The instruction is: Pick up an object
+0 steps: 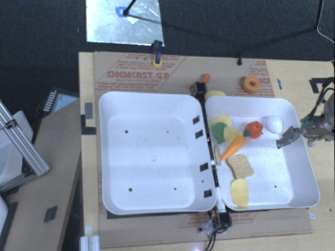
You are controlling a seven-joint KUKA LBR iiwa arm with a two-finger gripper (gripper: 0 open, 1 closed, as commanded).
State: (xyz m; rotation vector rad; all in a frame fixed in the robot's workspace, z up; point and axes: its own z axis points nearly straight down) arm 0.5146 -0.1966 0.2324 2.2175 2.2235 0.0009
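White plastic toys and food shapes sit clustered in the right bin (301,163): an egg (274,124), a red tomato (254,129), an orange carrot (233,147), a slice of toast (240,166). My gripper (287,137) hangs at that bin's right rim, just beside the egg, carrying nothing; whether it's spread or closed I cannot tell. I judge this the approach step. Next I'd centre over the egg, then descend.
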